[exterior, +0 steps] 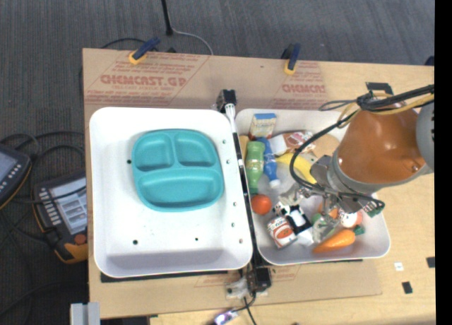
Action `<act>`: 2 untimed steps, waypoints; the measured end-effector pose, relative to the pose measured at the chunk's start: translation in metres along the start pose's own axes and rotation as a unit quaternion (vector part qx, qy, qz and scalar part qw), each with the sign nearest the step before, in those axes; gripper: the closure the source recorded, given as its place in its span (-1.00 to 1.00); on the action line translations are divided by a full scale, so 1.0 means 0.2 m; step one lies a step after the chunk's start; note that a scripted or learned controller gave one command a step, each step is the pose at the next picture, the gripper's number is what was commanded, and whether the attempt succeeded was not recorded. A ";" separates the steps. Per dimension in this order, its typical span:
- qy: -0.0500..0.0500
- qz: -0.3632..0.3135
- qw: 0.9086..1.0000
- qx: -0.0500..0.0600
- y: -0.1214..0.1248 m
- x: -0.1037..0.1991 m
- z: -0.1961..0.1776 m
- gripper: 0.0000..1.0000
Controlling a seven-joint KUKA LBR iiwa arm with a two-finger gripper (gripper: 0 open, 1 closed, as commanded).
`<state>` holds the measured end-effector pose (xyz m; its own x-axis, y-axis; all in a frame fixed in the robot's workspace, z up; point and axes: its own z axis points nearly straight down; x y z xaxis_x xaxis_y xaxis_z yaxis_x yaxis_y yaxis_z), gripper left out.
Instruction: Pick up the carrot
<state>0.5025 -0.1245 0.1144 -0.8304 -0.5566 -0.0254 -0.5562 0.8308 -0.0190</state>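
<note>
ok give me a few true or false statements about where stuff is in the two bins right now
1. The carrot lies in the right bin, near its front edge. True.
2. The teal tray sits in the right bin. False: it is in the left bin.
3. The hand is above the right bin. True.
4. The small red ball rests on the teal tray. False: it lies in the right bin, near the divider.
5. The carrot stands upright. False: it lies flat.
</note>
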 end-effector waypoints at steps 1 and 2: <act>0.000 0.037 0.999 -0.001 0.00 0.00 0.00 -1.00; 0.001 -0.012 1.000 -0.004 -0.12 0.08 0.00 -1.00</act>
<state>0.5027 -0.1521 0.1135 -0.8164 -0.5770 -0.0231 -0.5769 0.8167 -0.0109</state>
